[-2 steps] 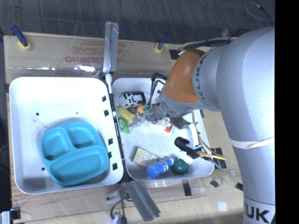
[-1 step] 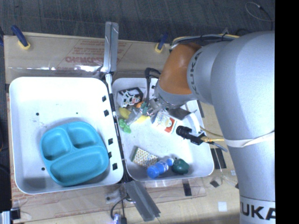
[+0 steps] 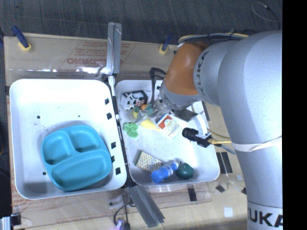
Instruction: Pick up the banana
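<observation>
Your gripper (image 3: pixel 152 110) sits low in the right bin (image 3: pixel 211 164); its opening can't be told. The banana (image 3: pixel 147 124) lies just below it. One blue bottle (image 3: pixel 163 172) lies farther down. "KUKA" marks the arm (image 3: pixel 249 99).

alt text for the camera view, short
Grey KUKA arm reaches from the right into the right bin, its wrist above a clutter holding a yellow banana, blue bottle and green toy. The left bin holds a blue divided tray.
</observation>
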Action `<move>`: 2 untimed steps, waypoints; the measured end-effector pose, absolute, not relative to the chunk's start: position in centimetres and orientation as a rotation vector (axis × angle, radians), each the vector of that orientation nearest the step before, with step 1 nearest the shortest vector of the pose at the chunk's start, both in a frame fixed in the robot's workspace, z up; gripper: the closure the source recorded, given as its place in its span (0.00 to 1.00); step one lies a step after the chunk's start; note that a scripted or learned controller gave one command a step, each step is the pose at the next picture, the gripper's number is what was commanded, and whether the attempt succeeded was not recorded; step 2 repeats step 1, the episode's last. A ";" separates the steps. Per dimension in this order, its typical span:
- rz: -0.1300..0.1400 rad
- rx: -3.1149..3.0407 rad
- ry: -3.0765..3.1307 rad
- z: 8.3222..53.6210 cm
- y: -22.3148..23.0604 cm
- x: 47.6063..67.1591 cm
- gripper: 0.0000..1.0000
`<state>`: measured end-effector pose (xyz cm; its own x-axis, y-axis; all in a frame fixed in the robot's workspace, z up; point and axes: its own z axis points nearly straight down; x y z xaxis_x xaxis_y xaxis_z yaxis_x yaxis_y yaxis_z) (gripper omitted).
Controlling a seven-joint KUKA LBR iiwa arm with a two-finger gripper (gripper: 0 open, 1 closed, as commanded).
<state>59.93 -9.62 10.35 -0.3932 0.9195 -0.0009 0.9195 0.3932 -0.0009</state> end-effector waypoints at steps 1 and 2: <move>0.001 1.733 2.620 22.3 -1.5 63.5 1.00; 0.001 1.733 2.620 22.3 -1.5 63.5 1.00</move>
